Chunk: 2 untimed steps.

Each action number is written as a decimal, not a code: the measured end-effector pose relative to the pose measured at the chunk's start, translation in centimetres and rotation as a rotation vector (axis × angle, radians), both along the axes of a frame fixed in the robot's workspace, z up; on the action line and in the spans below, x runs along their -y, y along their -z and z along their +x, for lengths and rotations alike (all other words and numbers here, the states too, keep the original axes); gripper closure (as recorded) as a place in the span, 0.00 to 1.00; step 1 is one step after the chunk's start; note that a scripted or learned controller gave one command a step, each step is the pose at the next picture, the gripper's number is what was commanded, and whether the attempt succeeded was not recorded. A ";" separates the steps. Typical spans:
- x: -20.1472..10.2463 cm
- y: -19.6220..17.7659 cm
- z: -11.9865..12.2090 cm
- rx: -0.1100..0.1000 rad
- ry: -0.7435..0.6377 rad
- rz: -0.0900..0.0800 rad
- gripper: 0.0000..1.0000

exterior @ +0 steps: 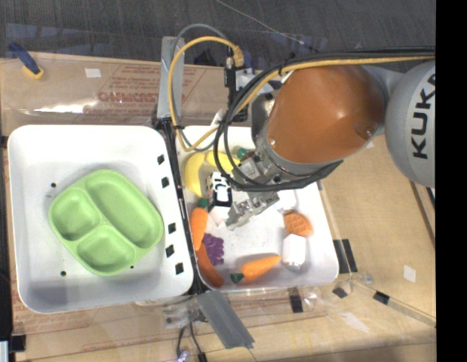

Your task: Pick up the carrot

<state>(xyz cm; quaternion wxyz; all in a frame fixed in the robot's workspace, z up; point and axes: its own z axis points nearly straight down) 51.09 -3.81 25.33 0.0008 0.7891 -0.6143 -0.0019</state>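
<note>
Carrot (257,267) lies just below gripper (244,211), a bit right, long axis approx. crosswise, greens left. Grip state: can't tell.

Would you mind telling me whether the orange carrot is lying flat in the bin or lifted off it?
Lying flat. The orange carrot with the green stem end rests lengthwise on the floor of the right shallow white bin, near its front wall, apart from the claw.
</note>
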 end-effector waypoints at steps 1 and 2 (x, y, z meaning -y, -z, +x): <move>0.1 0.5 1.5 0.007 -0.420 0.002 1.00; 0.2 0.6 7.8 0.006 -0.816 0.004 1.00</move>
